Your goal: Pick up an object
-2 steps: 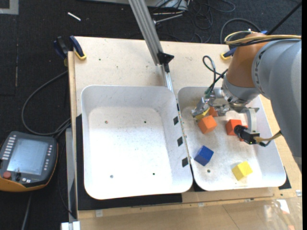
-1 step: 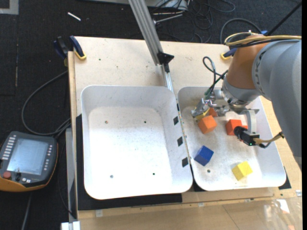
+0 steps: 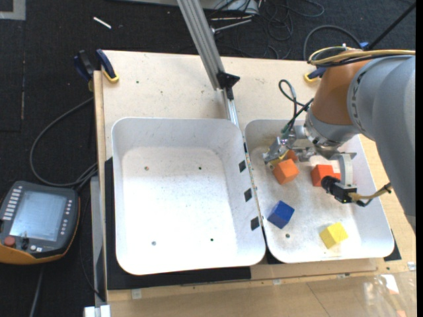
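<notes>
Hovering over orange block [image 3: 285, 171] at 12 o'clock in right bin [image 3: 380, 246]; gripper [image 3: 283, 152] sits right at its top edge. Grip state: can't tell, wrist hides it. Looks like approach/grasp step. Next: confirm alignment, close, lift straight up.

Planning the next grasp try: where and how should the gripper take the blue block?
Probably from straight above, closing on two opposite flat sides of the blue block. It lies in the right bin, apart from the yellow block and orange block, though the bin's left wall is close.
</notes>
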Robot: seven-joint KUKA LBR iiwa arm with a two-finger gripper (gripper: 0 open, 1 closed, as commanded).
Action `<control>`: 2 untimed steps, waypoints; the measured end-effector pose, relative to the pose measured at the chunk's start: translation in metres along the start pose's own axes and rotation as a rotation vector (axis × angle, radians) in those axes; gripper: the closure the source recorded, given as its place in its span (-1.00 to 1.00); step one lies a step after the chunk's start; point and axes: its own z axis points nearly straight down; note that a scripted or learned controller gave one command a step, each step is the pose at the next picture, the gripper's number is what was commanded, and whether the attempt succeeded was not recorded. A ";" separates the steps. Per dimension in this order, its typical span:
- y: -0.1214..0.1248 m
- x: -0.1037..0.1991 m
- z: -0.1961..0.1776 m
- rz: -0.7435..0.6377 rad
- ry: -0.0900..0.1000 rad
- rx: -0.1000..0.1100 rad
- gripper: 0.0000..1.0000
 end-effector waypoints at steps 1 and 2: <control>-0.008 0.006 0.012 -0.002 0.014 0.029 -1.00; -0.007 0.006 0.002 -0.002 0.014 0.028 1.00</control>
